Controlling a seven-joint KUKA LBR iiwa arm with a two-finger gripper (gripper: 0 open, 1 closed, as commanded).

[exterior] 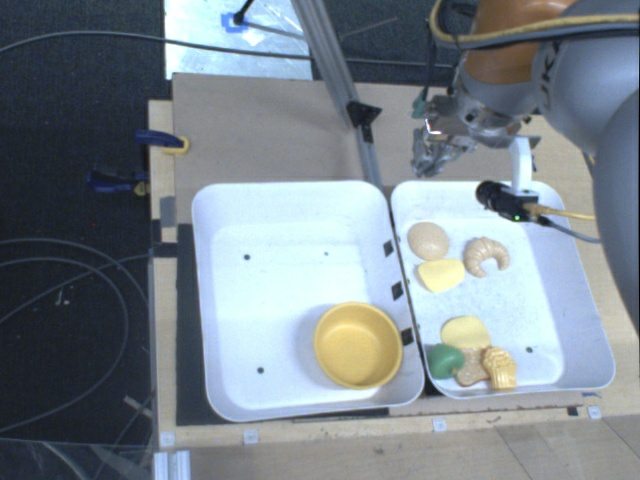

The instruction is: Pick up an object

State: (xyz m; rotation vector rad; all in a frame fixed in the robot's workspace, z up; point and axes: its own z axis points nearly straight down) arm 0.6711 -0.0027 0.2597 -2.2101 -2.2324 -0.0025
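Hovering w/ our gripper (432,163) above the right bin's (580,298) far rim, jaw state unclear to us, nothing held, we've yet to pick: bun (428,239), croissant (486,255) etc. lie in it, bowl (357,344) in the left bin (270,238).

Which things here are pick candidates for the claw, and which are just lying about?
For the job:
claw, above the right bin's far edge
yellow bowl, left bin
round bun, croissant, yellow wedge, yellow piece, green piece, tan pieces, all right bin

Lying about:
blue clamp
floor cables
metal pole
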